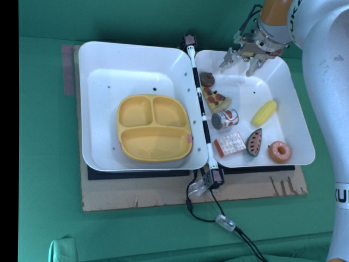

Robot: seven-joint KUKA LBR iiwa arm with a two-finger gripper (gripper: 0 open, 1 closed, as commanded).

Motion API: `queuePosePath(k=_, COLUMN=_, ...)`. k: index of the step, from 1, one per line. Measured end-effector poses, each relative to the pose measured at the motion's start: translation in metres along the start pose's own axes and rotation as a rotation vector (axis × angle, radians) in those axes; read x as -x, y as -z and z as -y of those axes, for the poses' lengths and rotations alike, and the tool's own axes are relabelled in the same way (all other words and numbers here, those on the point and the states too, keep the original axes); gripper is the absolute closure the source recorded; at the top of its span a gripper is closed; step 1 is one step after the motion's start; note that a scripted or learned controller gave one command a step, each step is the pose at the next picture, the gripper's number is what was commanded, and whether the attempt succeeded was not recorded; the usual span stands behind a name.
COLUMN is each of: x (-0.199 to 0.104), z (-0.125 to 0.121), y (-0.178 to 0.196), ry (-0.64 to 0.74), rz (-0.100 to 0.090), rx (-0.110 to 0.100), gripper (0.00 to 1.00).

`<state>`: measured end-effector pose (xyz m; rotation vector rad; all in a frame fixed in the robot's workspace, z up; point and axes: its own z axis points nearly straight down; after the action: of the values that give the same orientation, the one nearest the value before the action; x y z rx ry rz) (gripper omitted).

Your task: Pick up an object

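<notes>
Over the far edge of the right bin (297,119), the gripper (242,60) is hanging with its two fingers spread apart and nothing between them. It is touching none of the toys; it is sitting above bare white floor near the bin's back wall.

All the pickable things are lying in that right bin, nearer the camera than the tool: a small brown cookie (206,79) and a pizza slice (216,99) by the divider, a can (224,118) on its side, a corn cob (264,113), a watermelon wedge (254,142), a checked cracker box (229,144) and a donut (280,152). The left bin (98,81) is holding a yellow divided plate (154,127).

To do this step well, I judge the arm is needing to choose one isolated piece. The corn cob is looking like the easiest, standing well apart from its neighbours. The fingers should be straddling its narrow width, crosswise to its length, and descending fully before closing. The cookie and pizza are lying close together, so a grasp there is risking a nudge instead of a hold.
</notes>
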<state>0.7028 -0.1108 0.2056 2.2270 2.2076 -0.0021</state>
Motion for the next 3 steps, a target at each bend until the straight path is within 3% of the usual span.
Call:
queuePosePath(k=1, x=-0.009, z=0.002, y=-0.014, ry=0.004, rz=0.007, rx=-0.005, gripper=0.00)
queuePosePath(k=2, x=-0.016, z=0.000, y=0.000, ry=0.000, rz=-0.014, rx=-0.001, gripper=1.00)
queuePosePath(k=3, x=-0.014, z=0.000, y=0.000, ry=0.000, rz=-0.010, rx=-0.001, gripper=0.00)
